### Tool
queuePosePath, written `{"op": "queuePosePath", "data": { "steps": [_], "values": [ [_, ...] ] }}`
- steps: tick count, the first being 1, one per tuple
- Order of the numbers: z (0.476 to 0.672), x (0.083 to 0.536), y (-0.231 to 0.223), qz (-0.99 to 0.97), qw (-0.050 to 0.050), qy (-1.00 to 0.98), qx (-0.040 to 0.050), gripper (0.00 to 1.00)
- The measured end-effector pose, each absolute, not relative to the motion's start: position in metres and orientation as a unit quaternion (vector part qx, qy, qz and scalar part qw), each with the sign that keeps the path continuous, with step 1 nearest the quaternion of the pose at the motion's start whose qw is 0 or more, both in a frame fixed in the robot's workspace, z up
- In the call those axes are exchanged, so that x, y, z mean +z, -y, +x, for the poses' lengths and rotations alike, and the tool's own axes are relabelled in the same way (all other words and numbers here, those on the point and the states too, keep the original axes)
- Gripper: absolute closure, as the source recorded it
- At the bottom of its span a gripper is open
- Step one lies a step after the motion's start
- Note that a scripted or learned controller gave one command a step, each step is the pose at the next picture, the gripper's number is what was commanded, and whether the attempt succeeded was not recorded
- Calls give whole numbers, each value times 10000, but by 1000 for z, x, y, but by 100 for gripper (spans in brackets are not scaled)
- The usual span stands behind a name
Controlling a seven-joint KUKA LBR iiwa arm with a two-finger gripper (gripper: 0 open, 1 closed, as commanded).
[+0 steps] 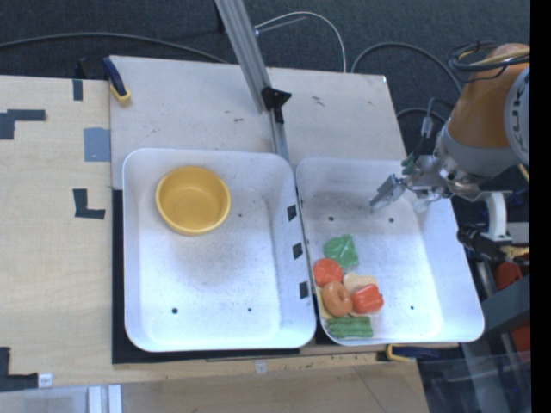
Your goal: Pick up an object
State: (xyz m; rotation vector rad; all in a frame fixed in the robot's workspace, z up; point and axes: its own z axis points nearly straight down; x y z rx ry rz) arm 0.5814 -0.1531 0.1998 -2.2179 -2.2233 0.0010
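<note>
Bins sit side by side across the middle of the frame, the left bin [138,256] carrying a yellow bowl [193,199] in its upper-left part and the right bin [430,291] taking the grey-and-orange arm [486,114] that comes in from the right edge. Gripper [385,194] hovers over the right bin's upper middle, holding nothing, and whether it is spread or pressed together cannot be told from this view. Well below it and to its left, near the bin's lower-left corner, lies a cluster of toy food [347,286]: a green leafy piece [341,249], a red-orange round piece [327,271], an orange ring [336,298], a red piece [368,298] and a green strip [350,326].
</note>
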Motion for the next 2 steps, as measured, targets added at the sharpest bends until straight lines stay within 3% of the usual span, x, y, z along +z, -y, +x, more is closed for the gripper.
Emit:
{"op": "queuePosePath", "data": {
  "steps": [1, 2],
  "values": [
    [581, 200, 153, -7063, 6, 7079, 3, 0],
    [574, 153, 156, -7068, 21, 7074, 21, 0]
  ]
}}
